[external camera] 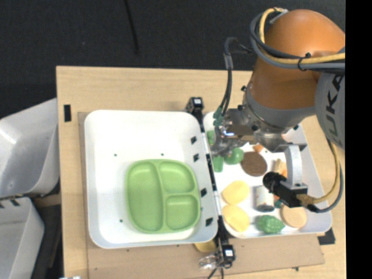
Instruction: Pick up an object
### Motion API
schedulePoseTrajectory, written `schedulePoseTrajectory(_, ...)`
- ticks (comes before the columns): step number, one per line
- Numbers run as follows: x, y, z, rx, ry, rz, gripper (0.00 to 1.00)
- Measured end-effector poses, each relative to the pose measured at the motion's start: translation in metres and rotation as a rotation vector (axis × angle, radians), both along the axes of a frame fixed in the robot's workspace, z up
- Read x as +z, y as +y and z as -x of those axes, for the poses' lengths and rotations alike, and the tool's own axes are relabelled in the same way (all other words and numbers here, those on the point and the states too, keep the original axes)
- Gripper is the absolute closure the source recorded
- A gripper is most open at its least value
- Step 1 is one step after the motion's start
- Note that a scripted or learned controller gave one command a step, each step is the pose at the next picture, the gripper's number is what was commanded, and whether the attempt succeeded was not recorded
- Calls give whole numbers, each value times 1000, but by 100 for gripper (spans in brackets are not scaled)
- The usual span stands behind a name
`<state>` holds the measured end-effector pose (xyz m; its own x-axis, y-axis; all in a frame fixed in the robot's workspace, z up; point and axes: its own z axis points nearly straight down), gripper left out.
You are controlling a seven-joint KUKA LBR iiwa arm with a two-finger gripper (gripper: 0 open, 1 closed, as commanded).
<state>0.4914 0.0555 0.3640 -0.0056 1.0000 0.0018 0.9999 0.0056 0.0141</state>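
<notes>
Just left of the round brown disc (253, 164), the gripper (224, 146), grip state impossible to tell, hovers above a small green plastic piece (235, 155), likely light, stiff, best pinched across its sides.

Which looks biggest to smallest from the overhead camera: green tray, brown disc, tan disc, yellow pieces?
1. Green tray, by far.
2. Brown disc, the two yellow pieces and tan disc look too alike to rank; the tan disc is partly covered by the black part.

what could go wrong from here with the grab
The gripper sits low at the right bin's left wall, near small green pieces, so it could catch the wall. The yellow pieces, brown disc and metal can lie crowded together, so a neighbour could get knocked.
</notes>
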Motion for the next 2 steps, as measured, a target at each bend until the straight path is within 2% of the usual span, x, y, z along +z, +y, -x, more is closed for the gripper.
schedulePoseTrajectory(1,2,-1,0,4,14,6,100)
schedulePoseTrajectory(2,24,26,1,-1,13,3,100)
